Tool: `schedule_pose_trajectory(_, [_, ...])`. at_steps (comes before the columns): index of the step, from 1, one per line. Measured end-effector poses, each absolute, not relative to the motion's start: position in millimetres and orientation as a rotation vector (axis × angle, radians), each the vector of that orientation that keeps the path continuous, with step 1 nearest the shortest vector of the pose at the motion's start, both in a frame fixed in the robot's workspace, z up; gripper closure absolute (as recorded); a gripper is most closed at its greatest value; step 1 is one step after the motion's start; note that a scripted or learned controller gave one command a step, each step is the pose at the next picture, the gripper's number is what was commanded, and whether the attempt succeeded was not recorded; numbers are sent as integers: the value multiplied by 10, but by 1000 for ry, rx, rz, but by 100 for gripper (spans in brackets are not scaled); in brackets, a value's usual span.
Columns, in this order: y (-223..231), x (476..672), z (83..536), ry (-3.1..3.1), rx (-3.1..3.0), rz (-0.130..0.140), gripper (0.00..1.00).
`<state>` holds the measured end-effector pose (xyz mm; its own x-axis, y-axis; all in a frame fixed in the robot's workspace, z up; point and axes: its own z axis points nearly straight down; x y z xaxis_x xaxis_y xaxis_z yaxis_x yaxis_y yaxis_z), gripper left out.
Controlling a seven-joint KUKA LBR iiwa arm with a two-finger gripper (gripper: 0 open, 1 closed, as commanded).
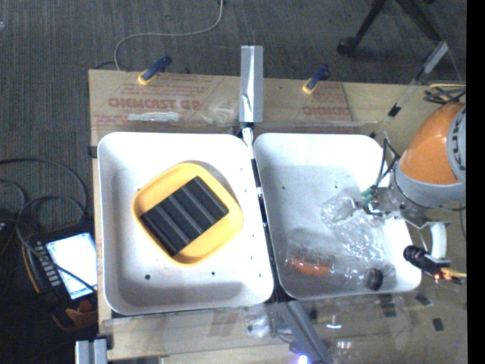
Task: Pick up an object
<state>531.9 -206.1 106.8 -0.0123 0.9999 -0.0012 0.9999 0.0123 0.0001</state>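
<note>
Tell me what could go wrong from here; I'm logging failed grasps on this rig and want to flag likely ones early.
The clear crumpled plastic in the right bin is flimsy and see-through, so a grasp may slip off or close on nothing. It lies over the orange item, so lifting one could drag the other. The arm works at the bin's right wall, where the wrist could catch the rim.

Even overhead light, the white bins (182, 294) glaring bright against dim, grainy, slightly soft surroundings.
</note>
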Motion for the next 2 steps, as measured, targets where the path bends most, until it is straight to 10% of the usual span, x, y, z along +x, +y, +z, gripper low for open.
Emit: schedule_pose_trajectory(2, [-1761, 6574, 934, 2298, 2120, 10, 0])
